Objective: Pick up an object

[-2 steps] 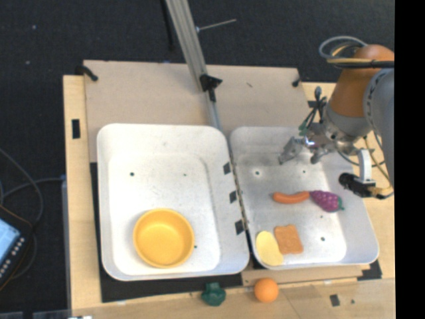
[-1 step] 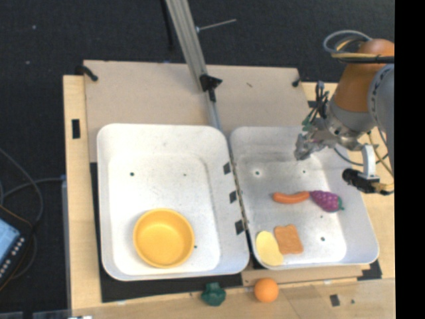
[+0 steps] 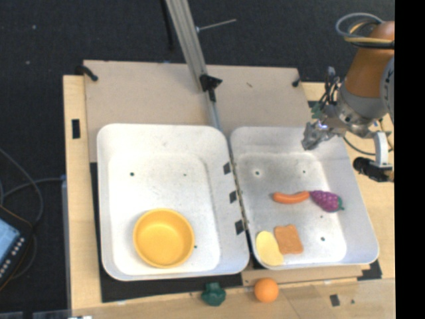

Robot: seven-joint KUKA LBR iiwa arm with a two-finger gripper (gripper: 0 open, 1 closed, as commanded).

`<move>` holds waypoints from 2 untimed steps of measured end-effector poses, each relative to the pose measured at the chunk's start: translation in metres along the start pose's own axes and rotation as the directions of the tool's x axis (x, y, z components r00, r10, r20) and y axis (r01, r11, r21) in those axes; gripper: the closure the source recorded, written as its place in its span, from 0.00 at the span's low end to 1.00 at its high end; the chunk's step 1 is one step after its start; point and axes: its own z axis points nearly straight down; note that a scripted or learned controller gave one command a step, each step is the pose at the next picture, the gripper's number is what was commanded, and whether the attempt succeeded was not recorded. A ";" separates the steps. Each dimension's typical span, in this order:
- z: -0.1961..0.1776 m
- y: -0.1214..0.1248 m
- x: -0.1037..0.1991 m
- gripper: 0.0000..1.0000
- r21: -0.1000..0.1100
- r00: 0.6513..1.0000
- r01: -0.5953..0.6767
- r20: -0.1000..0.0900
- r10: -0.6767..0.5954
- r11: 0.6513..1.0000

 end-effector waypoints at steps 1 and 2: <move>-0.041 0.001 -0.002 1.00 0.000 1.000 0.000 0.000 0.000 1.000; -0.034 -0.021 0.044 1.00 0.006 1.000 0.004 -0.002 -0.004 1.000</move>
